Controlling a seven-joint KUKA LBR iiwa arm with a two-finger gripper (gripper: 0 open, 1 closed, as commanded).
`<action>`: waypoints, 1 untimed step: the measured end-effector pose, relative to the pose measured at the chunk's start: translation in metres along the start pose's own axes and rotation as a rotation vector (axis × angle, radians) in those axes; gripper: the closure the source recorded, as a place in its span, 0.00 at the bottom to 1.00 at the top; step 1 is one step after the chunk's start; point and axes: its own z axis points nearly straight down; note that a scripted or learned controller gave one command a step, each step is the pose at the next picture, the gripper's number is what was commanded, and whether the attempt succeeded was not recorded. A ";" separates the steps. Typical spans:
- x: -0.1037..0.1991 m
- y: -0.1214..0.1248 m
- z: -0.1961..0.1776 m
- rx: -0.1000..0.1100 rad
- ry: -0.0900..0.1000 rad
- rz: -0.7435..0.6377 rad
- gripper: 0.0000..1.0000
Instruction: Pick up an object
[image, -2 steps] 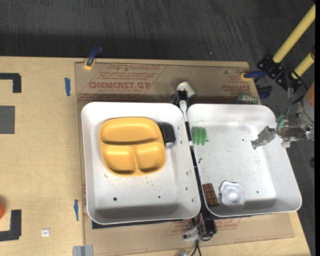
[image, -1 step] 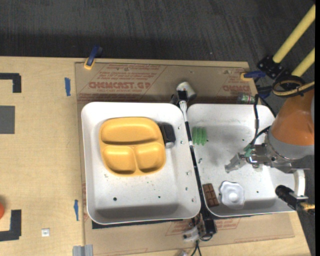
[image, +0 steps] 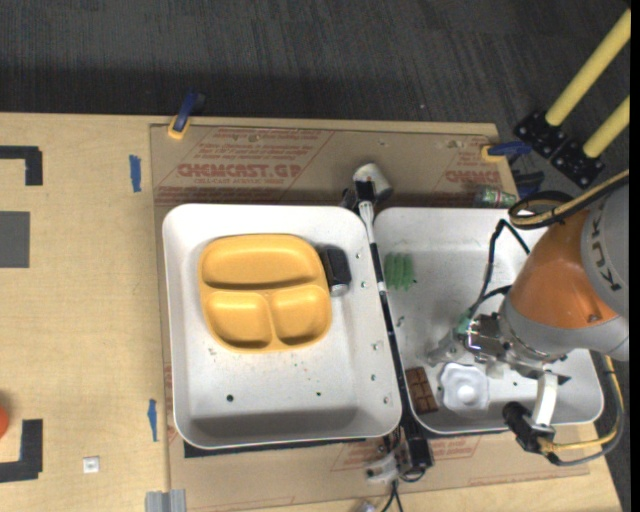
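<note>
In the camera view, you had the arm reaching from the right into the right bin (image: 440, 225), with the claw (image: 470, 350) low over its near half; whether it was open or closed could not be told from here, because the wrist hid it. Just beneath it sat a small white object (image: 462, 386), near the bin's front wall, beside a brown block (image: 418, 388) at the left edge. A green ridged piece (image: 400, 271) lay well apart, toward the far wall. In the left bin (image: 270, 400) rested a yellow divided tray (image: 266, 290) with a dark item (image: 335, 268) touching its right side. The white object looked light, stiff and smooth, likely slippery, so you would have wanted to pinch it across its narrower sides.
</note>
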 end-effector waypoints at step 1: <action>0.001 0.001 -0.010 -0.003 0.002 0.002 1.00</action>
